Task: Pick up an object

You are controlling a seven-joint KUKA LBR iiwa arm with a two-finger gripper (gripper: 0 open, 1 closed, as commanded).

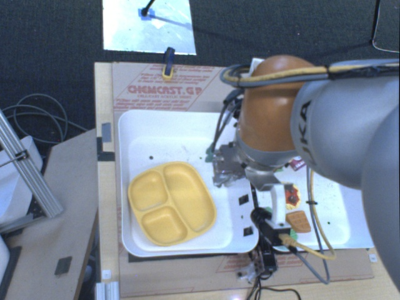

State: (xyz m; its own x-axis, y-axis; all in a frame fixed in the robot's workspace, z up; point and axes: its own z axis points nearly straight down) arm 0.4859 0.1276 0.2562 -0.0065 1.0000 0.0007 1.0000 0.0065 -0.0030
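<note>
A yellow plate (172,202) with three compartments lies in the left white bin (150,136), toward its front. My gripper (222,169) hangs over the right edge of that bin, just right of the plate's far corner, under the orange band of the arm (275,105). Nothing can be made out in it. In the right bin (340,227), a tan waffle-like piece (299,221) and a small red-and-orange item (292,196) lie beside the arm. A small red thing (297,164) peeks out from under the wrist. The arm hides most of the right bin.
The bins sit on a cardboard sheet (164,87) with red print and a yellow-and-blue clip (168,64) at its far edge. Cables (312,255) trail along the front right. A shiny sheet (149,17) lies on the floor behind, and a metal frame (28,174) stands at left.
</note>
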